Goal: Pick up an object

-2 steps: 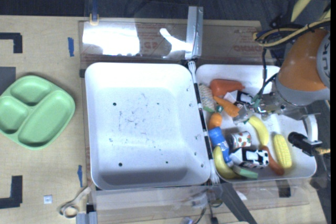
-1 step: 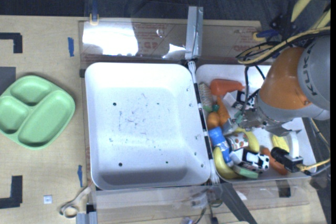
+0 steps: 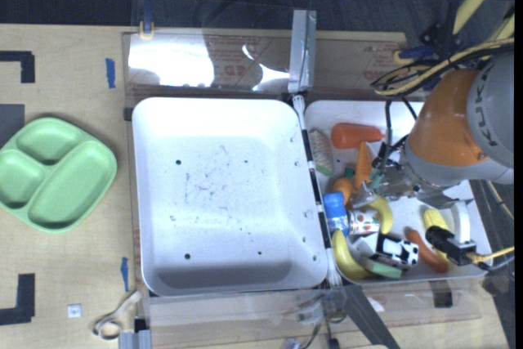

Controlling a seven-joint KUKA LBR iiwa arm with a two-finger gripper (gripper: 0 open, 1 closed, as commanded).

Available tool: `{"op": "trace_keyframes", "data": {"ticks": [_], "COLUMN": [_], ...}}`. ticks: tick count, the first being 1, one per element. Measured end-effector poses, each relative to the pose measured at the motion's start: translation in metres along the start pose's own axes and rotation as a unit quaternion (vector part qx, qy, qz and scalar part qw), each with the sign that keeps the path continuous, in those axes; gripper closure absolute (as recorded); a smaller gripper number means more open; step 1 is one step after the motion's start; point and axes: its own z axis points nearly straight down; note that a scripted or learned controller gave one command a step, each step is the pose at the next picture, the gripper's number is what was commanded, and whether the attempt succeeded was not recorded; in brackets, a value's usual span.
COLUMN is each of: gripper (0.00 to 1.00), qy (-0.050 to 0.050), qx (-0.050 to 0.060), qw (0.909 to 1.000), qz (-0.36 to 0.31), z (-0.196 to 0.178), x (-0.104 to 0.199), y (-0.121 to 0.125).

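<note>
The right bin (image 3: 392, 112) holds a heap of small objects. An orange carrot-shaped piece (image 3: 356, 133) lies at its back. A blue bottle (image 3: 334, 211) rests against the left wall, and a yellow banana (image 3: 346, 255) curves along the front left. A black-and-white toy (image 3: 398, 252) sits beside the banana. A yellow piece (image 3: 435, 219) and a red-orange piece (image 3: 430, 252) lie at the right. My gripper (image 3: 377, 185) is low inside this bin, over the middle of the heap, just right of the blue bottle. The wrist hides what is under it.
The left bin (image 3: 221, 184) sits beside the right one, with a metal divider (image 3: 301, 53) rising behind their shared wall. A green divided plate (image 3: 54, 173) lies on the wooden bench at the far left. Cables (image 3: 425, 65) hang behind the arm.
</note>
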Motion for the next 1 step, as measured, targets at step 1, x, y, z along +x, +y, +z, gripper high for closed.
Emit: {"op": "trace_keyframes", "data": {"ticks": [1], "gripper": [1.0], "qy": [0.003], "qx": [0.006], "qw": [0.9973], "qz": [-0.073], "z": [-0.0857], "x": [0.0465], "y": [0.0882]}}
